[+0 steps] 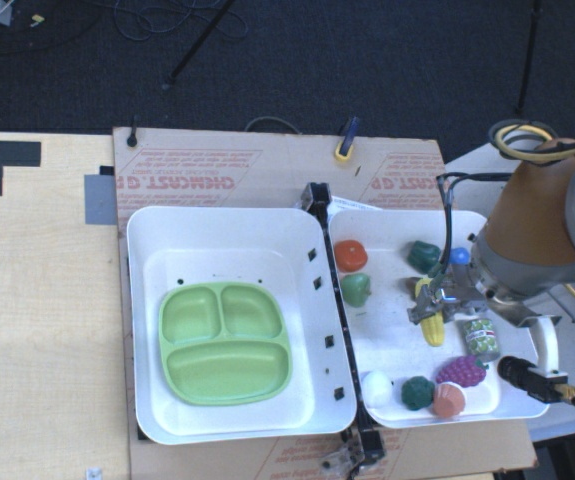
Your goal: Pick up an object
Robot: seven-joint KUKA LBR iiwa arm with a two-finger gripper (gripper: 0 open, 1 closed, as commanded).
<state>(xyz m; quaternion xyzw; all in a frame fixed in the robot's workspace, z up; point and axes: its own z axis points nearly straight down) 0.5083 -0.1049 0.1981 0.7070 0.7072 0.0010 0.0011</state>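
Note:
The right bin (387,230) holds several toy foods. A red tomato (350,256) and a green pepper (355,288) lie at its left. A dark green piece (424,256) and a small blue ball (459,258) lie further back. My gripper (432,303) hangs low over the middle of this bin. It is right above a yellow piece (433,329), which pokes out beneath it. Whether it touches the yellow piece is hidden by the wrist.
Near the front of the right bin lie a white egg (376,384), a dark green lump (417,392), a peach-coloured piece (448,400), purple grapes (461,371) and a small speckled jar (481,338). The left bin (167,238) holds a green divided plate (225,343).

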